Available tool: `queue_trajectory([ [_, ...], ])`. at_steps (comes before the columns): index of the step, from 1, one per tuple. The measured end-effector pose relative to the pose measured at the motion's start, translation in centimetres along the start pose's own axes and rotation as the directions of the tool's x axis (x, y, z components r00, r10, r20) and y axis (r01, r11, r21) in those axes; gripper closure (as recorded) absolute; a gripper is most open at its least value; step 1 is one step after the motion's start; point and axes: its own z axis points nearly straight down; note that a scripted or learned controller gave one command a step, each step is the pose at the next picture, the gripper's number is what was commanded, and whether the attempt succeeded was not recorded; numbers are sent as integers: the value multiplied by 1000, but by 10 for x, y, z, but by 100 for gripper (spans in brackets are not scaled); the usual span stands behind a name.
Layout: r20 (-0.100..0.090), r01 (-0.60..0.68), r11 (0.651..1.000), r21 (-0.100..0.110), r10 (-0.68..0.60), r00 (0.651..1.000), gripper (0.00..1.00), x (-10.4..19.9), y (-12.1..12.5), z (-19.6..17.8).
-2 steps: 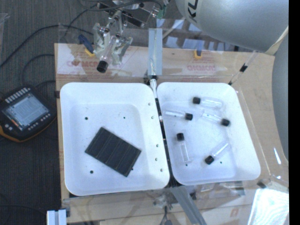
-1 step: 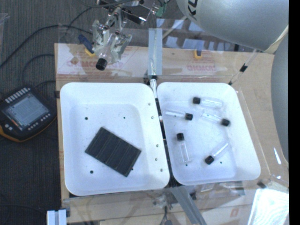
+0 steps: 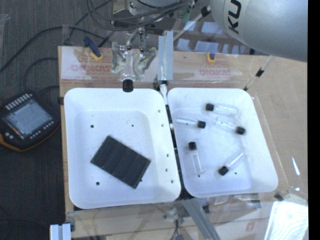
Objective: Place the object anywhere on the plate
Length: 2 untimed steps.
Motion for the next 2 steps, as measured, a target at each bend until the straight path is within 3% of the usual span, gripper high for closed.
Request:
queue_trajectory([
  [1,3,147,989,2,-147,989,100,-12,-43,1],
  [2,4,515,857,1,-515,857,100,-18,-42,1],
])
